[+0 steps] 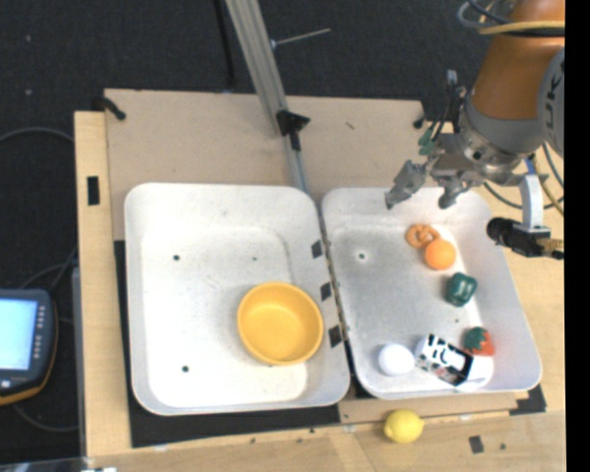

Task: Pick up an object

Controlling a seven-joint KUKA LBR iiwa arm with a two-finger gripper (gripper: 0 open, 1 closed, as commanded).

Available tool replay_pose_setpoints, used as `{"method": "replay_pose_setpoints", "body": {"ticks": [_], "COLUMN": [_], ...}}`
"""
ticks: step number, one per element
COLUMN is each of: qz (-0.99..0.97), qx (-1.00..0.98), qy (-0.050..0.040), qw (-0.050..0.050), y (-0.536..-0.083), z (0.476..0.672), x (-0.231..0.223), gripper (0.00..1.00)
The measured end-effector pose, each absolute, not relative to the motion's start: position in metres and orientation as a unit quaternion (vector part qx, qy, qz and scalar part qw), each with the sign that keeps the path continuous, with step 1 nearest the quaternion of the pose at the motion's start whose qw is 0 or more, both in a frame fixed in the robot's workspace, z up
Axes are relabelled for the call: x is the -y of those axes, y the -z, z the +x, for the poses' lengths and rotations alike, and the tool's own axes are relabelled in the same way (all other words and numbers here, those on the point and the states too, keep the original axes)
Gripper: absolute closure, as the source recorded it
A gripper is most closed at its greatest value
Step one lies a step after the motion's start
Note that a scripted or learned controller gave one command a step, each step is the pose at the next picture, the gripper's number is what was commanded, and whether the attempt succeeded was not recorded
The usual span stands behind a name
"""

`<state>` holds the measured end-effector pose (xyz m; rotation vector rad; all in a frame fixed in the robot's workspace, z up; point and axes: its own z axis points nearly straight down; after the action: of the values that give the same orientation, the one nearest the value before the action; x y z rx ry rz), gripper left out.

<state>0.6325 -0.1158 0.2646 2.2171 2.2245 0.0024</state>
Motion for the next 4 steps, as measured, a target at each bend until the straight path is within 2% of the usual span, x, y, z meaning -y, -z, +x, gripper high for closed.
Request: {"method": "replay_pose_setpoints", "body": {"ticks": [1,2,4], "qz": [0.706,0.708,0.709], "qx": [-0.708,-0.706,-0.705], "qy": [-0.0008,0.0024,0.0022], "qw": [0.0,0.0,0.0], "y": [-0.265,-0.216,-0.129], "z": [0.632,0.637,0.63], "x": [0.116,0.126,0.118], "gripper": [0.0,0.0,0.0]}}
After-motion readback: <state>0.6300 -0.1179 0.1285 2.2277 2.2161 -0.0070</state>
